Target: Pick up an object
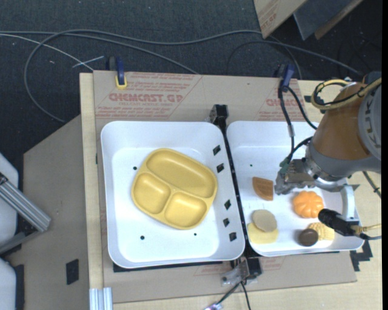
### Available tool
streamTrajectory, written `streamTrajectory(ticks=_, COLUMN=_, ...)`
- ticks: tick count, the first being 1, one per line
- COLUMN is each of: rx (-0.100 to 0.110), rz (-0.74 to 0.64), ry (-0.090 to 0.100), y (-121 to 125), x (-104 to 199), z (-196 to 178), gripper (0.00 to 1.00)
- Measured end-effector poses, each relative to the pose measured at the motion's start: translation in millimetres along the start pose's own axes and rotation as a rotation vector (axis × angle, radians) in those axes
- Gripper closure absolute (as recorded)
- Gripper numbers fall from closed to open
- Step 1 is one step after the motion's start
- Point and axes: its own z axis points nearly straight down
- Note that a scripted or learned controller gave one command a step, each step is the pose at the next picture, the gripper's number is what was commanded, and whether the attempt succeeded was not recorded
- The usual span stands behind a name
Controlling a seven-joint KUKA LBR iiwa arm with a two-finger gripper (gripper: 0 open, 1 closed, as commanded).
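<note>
Right bin (254,148): far right wall and much of the floor are hidden beneath the arm (345,136), itself cut off by the frame's right edge. Gripper (290,181): finger ends too dark and small to read, just right of the brown wedge (263,188). Orange pumpkin-shaped item (308,204): upper edge hidden under the wrist. Dark round item (308,237), right of the bin's pale disc (264,220): identity unclear. Cardboard box (285,13), beyond the bin: cut by the top edge. Cables (54,51): run off the frame.
</note>
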Motion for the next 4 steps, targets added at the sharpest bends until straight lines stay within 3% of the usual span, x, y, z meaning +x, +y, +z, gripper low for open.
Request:
streamTrajectory(ticks=1, rx=-0.001, rz=0.000, ry=0.000, y=-7.4, x=2.7, z=-57.7, gripper=1.00)
streamTrajectory(ticks=2, rx=0.001, rz=0.000, ry=0.000, y=-6.2, x=2.8, z=-82.3, gripper=1.00)
streamTrajectory(ticks=4, rx=0.003, rz=-0.006, ry=0.004, y=31.0, x=102.3, z=-94.0, gripper=1.00)
